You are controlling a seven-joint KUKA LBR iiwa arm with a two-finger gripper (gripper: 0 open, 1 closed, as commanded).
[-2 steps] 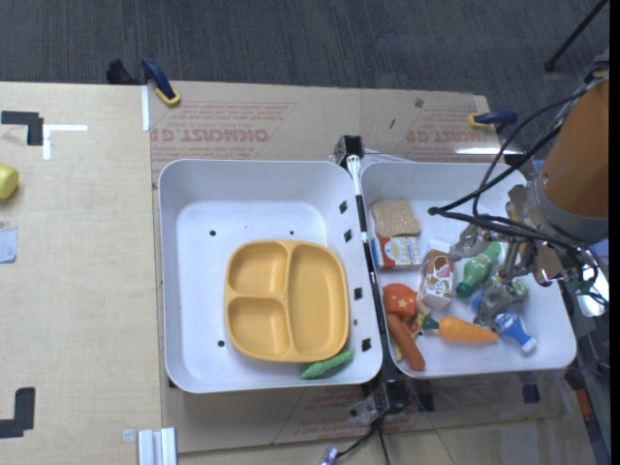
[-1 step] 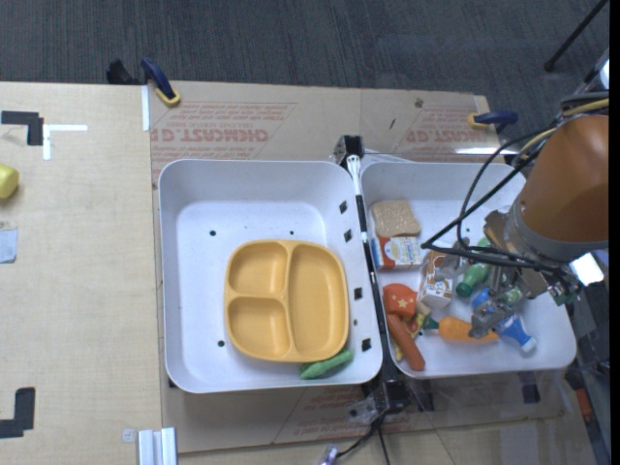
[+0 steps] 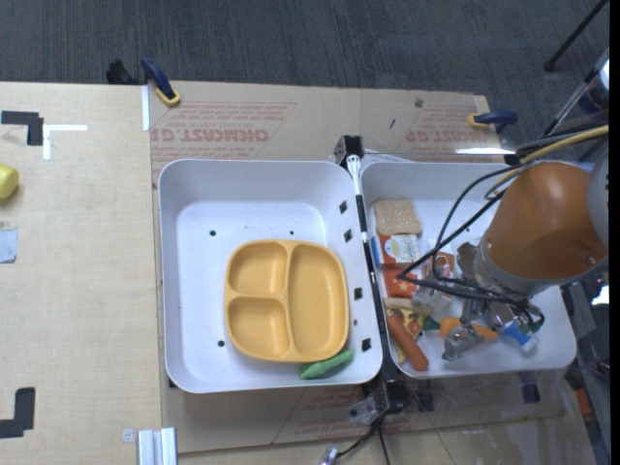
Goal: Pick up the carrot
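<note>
1. Counter [image 3: 77, 308]: pale wood, with brown cardboard laid beneath two shallow white bins set side by side.
2. Left bin [image 3: 184, 260]: a yellow divided plate [image 3: 287, 300] with three compartments is held in it; a green pod-shaped item [image 3: 325, 365] lies against the plate's near edge.
3. Right bin [image 3: 557, 352]: a clutter of small items is held in it, among them a tan cracker-like square [image 3: 397, 217] at the far left and a red-and-white packet [image 3: 399, 251] just nearer than it.
4. Carrot [image 3: 407, 341]: orange, long, laid at a slant in the near left corner of the right bin, just beside the dividing wall, apart from the gripper.
5. Arm [image 3: 542, 226]: grey with an orange band, entered from the right, poised over the right bin with black cables trailing.
6. Gripper [image 3: 472, 332]: lowered among the clutter right of the carrot. Whether the jaws are released or clenched cannot be told.
7. Yellow object [image 3: 7, 181]: seen at the far left edge of the counter.
</note>
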